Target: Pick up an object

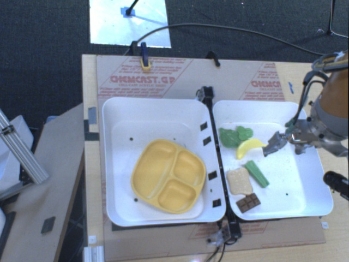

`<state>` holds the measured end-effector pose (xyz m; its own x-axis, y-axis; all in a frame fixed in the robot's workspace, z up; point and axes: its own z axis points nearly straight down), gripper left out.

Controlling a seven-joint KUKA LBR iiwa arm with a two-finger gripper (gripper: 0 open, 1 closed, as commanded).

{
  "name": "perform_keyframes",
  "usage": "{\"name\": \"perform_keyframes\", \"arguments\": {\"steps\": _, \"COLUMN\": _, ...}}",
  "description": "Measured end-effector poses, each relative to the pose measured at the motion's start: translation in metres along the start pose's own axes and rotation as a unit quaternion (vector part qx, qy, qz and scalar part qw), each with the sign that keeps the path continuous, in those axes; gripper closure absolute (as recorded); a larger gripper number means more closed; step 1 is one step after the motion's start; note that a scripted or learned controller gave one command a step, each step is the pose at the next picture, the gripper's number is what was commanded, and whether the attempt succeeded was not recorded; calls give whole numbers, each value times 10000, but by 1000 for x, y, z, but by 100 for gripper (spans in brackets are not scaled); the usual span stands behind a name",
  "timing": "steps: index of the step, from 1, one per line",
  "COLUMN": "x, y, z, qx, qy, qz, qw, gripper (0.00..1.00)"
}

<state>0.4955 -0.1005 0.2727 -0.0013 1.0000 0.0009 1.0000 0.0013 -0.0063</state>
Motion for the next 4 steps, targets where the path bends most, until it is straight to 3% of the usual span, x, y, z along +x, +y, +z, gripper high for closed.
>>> {"name": "perform_keyframes", "arguments": {"steps": 1, "x": 0, "y": 2, "z": -4, "qx": -45, "qy": -7, "qz": -10, "qw": 10000, "gripper": 0}}
{"name": "perform_keyframes", "arguments": {"steps": 4, "x": 7, "y": 9, "z": 163, "qx": -12, "qy": 3, "qz": -2, "qw": 10000, "gripper": 0}}
